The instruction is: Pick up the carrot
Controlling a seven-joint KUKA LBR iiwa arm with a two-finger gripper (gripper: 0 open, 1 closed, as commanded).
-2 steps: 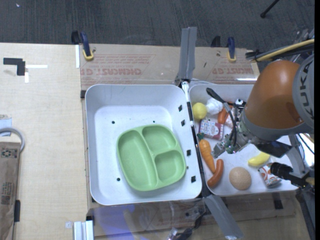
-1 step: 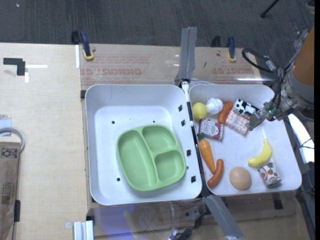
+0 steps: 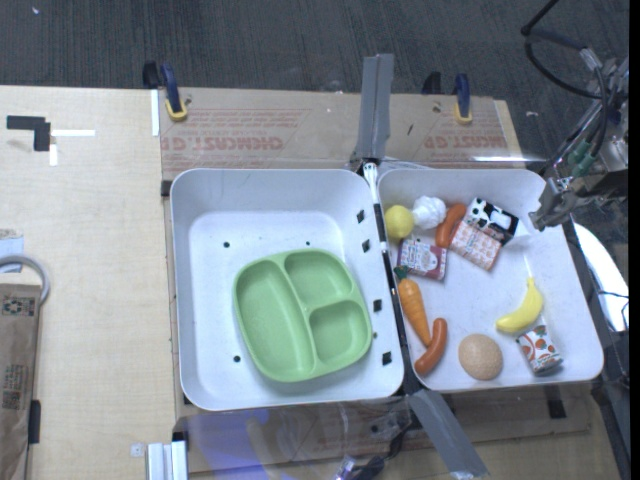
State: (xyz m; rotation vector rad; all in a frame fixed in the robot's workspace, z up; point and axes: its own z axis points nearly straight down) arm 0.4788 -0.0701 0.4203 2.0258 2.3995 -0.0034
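**A robot lab bench**

This is a test bench, not a home: two white bins (image 3: pixel 190 268) sit clamped on cardboard (image 3: pixel 330 128) over a plywood top (image 3: pixel 80 228), with toy food, taped markers (image 3: pixel 30 128), cables (image 3: pixel 570 58) and dark carpet (image 3: pixel 250 18).

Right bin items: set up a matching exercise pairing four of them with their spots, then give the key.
Things:
1. carrot
2. banana
3. egg
4. lemon

Places:
A. far left corner, beside the white crumpled piece
B. near edge, between the sausage and the small strawberry carton
C. along the left wall, just beyond the sausage
D. right half, just beyond the strawberry carton

Pairs: 1-C, 2-D, 3-B, 4-A
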